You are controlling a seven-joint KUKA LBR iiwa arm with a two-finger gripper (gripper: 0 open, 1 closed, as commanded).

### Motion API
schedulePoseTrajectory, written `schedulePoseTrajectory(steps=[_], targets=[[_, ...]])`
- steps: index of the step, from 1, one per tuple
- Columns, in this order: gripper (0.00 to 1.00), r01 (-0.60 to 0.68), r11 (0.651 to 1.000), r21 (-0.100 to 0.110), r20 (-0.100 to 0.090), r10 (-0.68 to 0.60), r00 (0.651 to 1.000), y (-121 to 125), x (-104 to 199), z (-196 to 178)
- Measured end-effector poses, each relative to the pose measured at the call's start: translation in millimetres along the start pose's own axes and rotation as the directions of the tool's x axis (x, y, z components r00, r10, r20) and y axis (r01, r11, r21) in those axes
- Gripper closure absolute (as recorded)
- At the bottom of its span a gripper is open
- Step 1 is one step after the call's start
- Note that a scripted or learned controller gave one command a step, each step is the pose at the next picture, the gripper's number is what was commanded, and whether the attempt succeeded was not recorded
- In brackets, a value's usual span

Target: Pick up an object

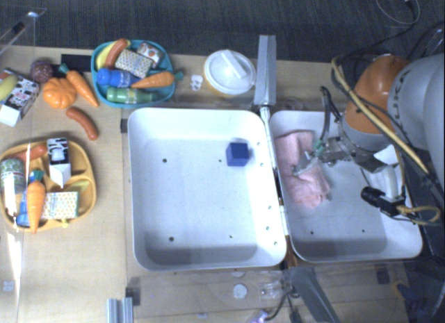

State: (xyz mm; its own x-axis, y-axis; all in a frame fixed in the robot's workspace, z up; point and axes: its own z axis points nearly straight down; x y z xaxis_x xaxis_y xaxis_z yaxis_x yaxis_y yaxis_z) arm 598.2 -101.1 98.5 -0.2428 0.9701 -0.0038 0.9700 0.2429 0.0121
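A small blue cube [238,153] lies in the left white bin [174,245], near its upper right corner. A soft pink object [295,149] lies along the left side of the right white bin [348,245]. My gripper [310,160] reaches in from the right and sits low over the pink object's right edge, touching or nearly touching it. The grey arm with its orange band [372,82] rises behind it at the upper right and hides part of the right bin.
On the bench to the left are a blue bowl [104,94] of toy food, a yellow plate [83,158] with several toys, a toy pumpkin [58,92] and a sausage [83,123]. A white lidded tub [229,71] stands behind the bins. Cables [389,207] hang over the right bin.
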Motion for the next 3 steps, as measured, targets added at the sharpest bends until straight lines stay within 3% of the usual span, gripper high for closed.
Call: schedulePoseTrajectory(steps=[1, 2, 3], targets=[[0.00, 0.054, 0.999, -0.006, 0.003, -0.054, 0.999, -56, -16, 5], [0.00, 0.194, 0.981, -0.005, 0.003, -0.194, 0.981, -49, -55, 5], [0.00, 0.179, 0.984, -0.003, 0.003, -0.179, 0.984, 2, -86, 7]])
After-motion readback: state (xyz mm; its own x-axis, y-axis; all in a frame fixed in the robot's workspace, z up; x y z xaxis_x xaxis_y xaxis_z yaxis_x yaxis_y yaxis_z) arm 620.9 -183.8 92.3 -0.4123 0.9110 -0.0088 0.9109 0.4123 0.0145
